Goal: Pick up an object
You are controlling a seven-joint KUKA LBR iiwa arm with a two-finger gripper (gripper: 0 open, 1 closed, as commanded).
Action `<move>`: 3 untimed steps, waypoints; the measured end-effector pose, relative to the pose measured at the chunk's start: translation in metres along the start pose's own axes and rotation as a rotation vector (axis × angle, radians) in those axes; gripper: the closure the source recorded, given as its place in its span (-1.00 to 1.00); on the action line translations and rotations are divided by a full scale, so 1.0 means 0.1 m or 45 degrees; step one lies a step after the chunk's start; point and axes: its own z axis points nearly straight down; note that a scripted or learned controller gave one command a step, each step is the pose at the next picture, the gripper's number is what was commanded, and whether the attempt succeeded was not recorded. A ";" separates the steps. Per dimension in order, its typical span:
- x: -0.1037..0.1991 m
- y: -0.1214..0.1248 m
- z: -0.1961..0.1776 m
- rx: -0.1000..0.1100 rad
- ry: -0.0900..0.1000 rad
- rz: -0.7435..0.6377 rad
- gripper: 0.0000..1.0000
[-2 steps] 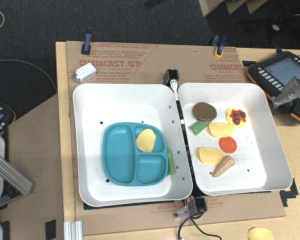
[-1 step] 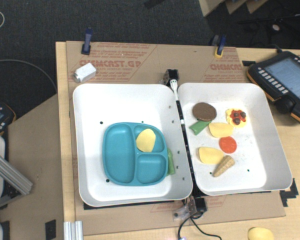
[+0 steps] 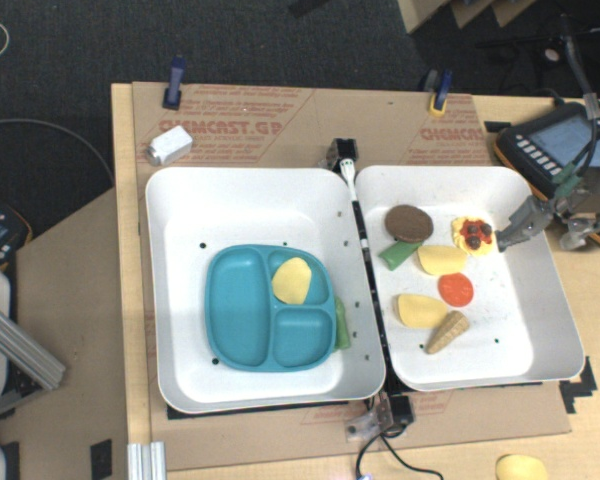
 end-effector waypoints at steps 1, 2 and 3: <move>-0.83 -0.04 -1.84 -0.049 -0.023 0.021 -1.00; 0.31 0.00 -0.33 -0.002 -0.002 -0.002 -1.00; -0.25 0.00 -1.84 -0.048 -0.018 0.019 -1.00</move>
